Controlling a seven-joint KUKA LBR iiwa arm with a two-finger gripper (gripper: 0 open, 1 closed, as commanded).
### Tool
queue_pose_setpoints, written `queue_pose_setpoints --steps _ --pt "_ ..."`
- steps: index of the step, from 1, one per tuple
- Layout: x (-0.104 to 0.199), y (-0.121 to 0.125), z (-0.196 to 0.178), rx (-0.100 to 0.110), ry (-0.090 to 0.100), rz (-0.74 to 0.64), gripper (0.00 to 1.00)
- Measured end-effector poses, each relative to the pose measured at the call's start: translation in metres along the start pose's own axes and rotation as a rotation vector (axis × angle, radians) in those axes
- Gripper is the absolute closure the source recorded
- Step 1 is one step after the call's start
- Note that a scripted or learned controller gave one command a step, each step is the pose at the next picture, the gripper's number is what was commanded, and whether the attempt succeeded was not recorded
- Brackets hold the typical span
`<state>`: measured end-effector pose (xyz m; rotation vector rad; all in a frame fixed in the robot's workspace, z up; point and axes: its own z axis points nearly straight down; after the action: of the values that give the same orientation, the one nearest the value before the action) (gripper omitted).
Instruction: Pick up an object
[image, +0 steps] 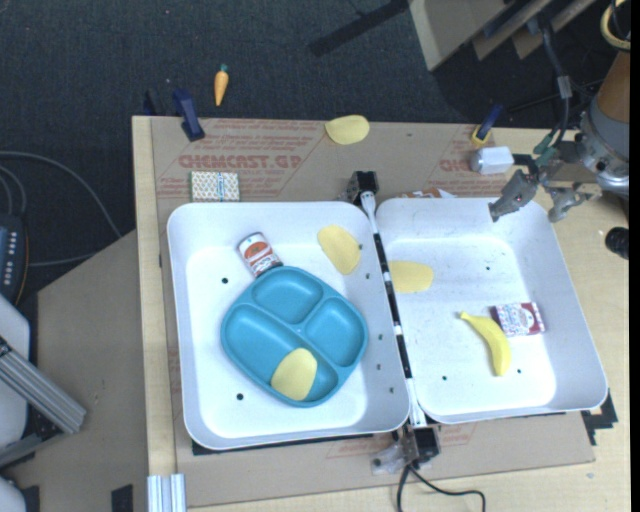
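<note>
Nearest the camera, the left bin (200, 400) holds a blue divided plate (292, 335) with a yellow chip (294, 374) in its 6 o'clock compartment; a small can (259, 254) lies at the plate's 11 o'clock and another yellow chip (340, 249) at its 1 o'clock. In the right bin (560, 390), a banana (489, 342) lies toward 4 o'clock, touching a small packet (518, 319) on its far side, and a third yellow chip (411, 276) sits against the bin's 9 o'clock wall.

Farthest back, the tool (538, 197) hovers over the right bin's 1 o'clock corner, its two fingers spread apart and holding nothing.

The likeliest target, I judge, is the banana or packet. Because they touch, a descent between them could nudge both or pinch only the packet's edge. The banana's curve may roll it out of the closing fingers. Descending where it hovers now, the tool would close on bare bin floor or clip the rim.
</note>
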<state>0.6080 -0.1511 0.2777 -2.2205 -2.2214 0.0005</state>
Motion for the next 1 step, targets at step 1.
queue_pose_setpoints --steps 1 --pt "-0.0031 -0.046 0.1243 0.0 0.0 0.001 0.0"
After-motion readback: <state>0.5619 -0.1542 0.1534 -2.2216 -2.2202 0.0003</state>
